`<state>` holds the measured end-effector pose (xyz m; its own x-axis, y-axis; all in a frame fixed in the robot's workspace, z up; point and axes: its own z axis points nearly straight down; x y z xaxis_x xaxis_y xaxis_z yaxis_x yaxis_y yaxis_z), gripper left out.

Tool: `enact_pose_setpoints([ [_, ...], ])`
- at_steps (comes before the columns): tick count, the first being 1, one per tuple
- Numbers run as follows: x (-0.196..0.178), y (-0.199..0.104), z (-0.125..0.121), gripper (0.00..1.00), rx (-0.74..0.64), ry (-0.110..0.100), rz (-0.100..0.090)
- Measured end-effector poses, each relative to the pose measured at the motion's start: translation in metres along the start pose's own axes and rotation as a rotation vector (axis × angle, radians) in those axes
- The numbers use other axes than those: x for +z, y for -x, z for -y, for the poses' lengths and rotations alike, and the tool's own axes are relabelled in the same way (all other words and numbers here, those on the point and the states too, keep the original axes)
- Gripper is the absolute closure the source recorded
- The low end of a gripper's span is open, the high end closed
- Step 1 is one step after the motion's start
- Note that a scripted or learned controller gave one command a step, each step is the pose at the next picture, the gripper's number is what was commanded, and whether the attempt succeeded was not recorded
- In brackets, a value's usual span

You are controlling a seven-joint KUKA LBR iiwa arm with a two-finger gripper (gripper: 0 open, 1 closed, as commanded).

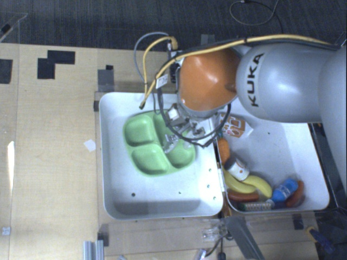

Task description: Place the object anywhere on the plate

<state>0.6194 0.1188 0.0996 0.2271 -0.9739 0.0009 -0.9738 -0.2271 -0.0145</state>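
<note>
- Progress looks late-stage but unconfirmed: the arm [271,75] reaches in from the right and its wrist, with the orange band [207,83], hangs directly over the green plate [143,145] in the left bin [116,161]
- The gripper [181,128] sits low above the plate's right-hand compartments, tangled in its own dark cables; whether it is spread or closed, and whether it carries anything, I cannot tell, since the wrist hides it from above
- The object to be placed cannot be picked out; nothing is visible lying in the plate's exposed compartments, which read as bare green
- The right bin [317,161] holds the other items: a banana [249,186], a blue thing [284,191], an orange piece [223,149] and a printed packet [237,127] near the top
- Judgement: transport to the plate seems done; release and retreat remain, if anything is held at all
</note>
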Motion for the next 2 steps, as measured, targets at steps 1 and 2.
enact_pose_setpoints([
  [1, 0.002, 0.024, 0.065, 0.0, -0.344, 0.005, -0.022],
  [2, -0.01, 0.031, 0.068, 1.0, -0.338, -0.017, -0.004],
])
